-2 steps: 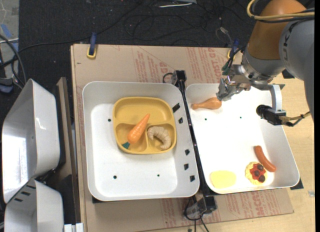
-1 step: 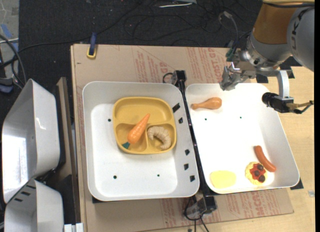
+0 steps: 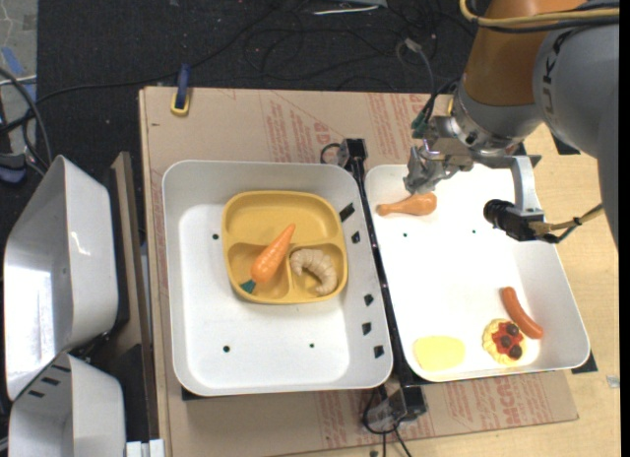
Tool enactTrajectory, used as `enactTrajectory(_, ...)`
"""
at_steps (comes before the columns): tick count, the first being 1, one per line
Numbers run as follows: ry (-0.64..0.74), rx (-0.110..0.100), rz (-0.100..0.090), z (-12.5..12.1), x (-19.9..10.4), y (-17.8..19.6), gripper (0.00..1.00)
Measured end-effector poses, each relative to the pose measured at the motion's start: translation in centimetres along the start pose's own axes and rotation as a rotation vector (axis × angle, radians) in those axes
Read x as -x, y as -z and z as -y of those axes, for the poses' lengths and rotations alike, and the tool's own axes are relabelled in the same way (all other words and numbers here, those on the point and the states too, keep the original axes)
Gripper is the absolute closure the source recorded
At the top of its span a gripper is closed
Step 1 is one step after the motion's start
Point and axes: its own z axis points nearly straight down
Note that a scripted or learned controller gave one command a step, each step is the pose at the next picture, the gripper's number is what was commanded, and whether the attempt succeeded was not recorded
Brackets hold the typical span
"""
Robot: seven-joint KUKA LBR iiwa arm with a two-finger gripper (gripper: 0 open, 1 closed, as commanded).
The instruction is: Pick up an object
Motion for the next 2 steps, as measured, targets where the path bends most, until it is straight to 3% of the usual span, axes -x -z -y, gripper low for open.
enactTrajectory(2, 0.002, -0.001, 0.000, 3.2, -9.8, -2.3, 1.00)
